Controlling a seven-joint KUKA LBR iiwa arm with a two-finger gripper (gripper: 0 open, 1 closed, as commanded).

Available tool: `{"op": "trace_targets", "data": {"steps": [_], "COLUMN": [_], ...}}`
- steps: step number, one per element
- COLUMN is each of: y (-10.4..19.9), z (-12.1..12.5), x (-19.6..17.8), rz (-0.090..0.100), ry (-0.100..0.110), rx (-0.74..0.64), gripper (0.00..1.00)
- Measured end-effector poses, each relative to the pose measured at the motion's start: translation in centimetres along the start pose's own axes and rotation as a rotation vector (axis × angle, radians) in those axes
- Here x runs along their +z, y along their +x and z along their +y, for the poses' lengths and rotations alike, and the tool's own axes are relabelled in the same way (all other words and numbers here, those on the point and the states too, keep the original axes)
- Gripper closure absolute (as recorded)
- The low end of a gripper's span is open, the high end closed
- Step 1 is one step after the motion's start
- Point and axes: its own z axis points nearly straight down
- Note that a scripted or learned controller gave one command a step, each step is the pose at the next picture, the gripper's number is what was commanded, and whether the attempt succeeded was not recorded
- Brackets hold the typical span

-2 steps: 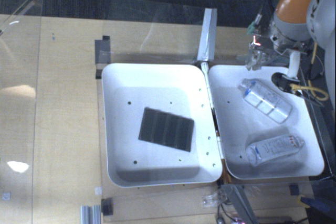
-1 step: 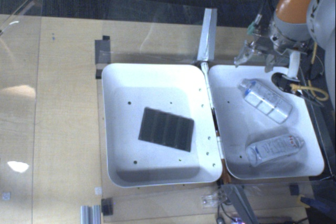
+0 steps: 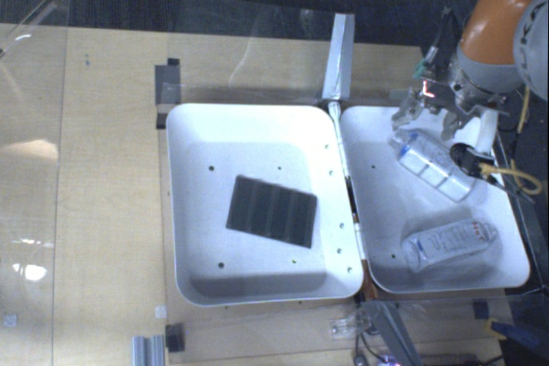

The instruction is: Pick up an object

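Observation:
A clear plastic bottle lies slanted in the upper part of the right bin. A second clear bottle with a white label lies near that bin's front right corner. My gripper hangs over the upper end of the first bottle, at the bin's back. Its fingers are spread apart, open, with nothing held between them. A dark ribbed rectangular pad lies flat in the middle of the left bin.
The grey arm with its orange band comes in from the upper right. A metal post stands behind the seam between the bins. Cables hang by the right bin's right edge.

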Motion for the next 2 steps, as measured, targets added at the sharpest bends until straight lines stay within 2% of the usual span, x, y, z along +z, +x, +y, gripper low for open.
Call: {"op": "trace_targets", "data": {"steps": [1, 2], "y": [-4.0, -4.5], "z": [1.5, 3.5], "x": [3.9, 13.4], "rz": [0.000, 0.000], "ry": [0.001, -0.004], "rx": [-0.071, -0.110], "gripper": [0.00, 0.00]}}
